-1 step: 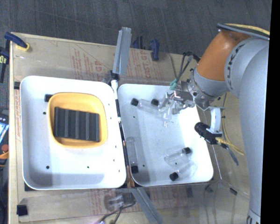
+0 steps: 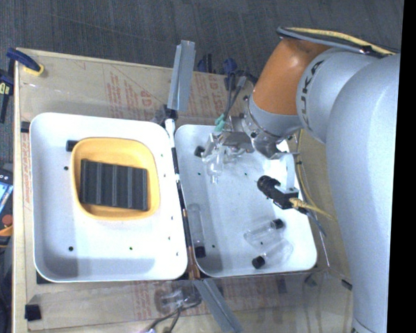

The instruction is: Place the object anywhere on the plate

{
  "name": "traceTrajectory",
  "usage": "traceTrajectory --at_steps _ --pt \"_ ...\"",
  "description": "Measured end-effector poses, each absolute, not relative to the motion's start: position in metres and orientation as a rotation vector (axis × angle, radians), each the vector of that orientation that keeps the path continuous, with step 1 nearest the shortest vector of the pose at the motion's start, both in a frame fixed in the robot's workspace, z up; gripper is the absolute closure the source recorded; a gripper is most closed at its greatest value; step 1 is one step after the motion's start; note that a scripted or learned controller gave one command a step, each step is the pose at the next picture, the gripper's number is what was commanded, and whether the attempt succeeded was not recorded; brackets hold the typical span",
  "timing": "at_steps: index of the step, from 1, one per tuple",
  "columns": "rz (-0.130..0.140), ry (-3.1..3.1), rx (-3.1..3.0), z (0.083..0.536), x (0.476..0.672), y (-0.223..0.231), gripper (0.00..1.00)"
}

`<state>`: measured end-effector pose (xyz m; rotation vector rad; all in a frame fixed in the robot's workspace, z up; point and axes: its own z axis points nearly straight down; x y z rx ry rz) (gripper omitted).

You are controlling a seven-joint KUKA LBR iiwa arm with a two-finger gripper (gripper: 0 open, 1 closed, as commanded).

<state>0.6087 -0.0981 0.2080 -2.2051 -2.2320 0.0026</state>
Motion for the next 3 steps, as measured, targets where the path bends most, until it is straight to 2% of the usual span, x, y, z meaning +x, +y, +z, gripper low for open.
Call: traceTrajectory --at_steps 1,2,3 --pt "0.002 -2.375 -2.055 0.191 0.636 -0.039 1.00" --pt "0.004 -2.564 -1.808 0.192 0.604 -0.010 1.00" --pt "0.006 -2.563 -1.809 0.191 0.604 -0.010 0.00"
